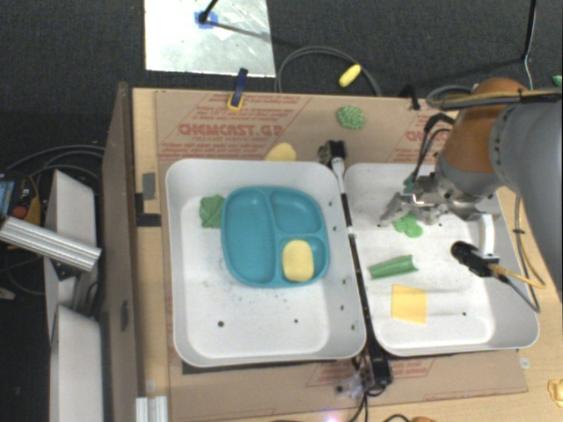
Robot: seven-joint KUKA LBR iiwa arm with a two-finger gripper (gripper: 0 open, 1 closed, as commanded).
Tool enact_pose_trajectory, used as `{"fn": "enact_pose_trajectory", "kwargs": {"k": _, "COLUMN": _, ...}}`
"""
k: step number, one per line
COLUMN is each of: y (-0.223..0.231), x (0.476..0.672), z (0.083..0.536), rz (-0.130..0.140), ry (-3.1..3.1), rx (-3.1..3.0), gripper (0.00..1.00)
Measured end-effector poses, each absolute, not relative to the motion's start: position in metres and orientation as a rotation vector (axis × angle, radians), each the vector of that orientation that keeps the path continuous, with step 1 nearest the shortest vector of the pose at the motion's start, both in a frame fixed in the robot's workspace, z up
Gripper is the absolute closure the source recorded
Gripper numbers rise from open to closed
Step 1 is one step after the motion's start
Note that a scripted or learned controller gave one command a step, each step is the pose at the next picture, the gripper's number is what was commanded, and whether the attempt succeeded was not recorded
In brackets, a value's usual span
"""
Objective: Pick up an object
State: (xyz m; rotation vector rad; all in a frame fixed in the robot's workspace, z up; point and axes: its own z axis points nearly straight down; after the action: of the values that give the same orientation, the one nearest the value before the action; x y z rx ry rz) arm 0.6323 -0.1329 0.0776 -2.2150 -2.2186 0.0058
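Pincer point(412, 207) hung released, grasping nothing, low over the right-hand bin point(515, 323). A small green lump point(407, 228) lay just under it, a touch toward the near side; a short drop looked enough.

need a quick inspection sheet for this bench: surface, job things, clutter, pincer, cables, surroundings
surface: left bin and right bin, white, side by side on cardboard.
job's things: left bin holds a teal plate with a yellow lump in its near right compartment and a green leaf at its left edge; right bin holds a small green piece, a green stick and a yellow square.
clutter: green knobbly ball and yellow bit on the cardboard behind the bins.
pincer: over the small green piece; no hold seen.
cables: grey loop behind the bench, black cables at left.
surroundings: dark floor, metal sheet, aluminium bar.
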Motion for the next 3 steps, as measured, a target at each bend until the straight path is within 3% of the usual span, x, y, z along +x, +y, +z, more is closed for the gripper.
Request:
{"fn": "enact_pose_trajectory", "kwargs": {"k": 1, "y": -0.156, "x": 0.669, "z": 0.113, "rz": -0.007, "ry": -2.232, "rx": -2.222, "gripper": 0.00}}
{"fn": "enact_pose_trajectory", "kwargs": {"k": 2, "y": -0.123, "x": 0.631, "z": 0.086, "rz": 0.002, "ry": -2.225, "rx": -2.214, "gripper": 0.00}}
{"fn": "enact_pose_trajectory", "kwargs": {"k": 3, "y": -0.160, "x": 0.642, "z": 0.114, "rz": -0.003, "ry": -2.225, "rx": -2.225, "gripper": 0.00}}
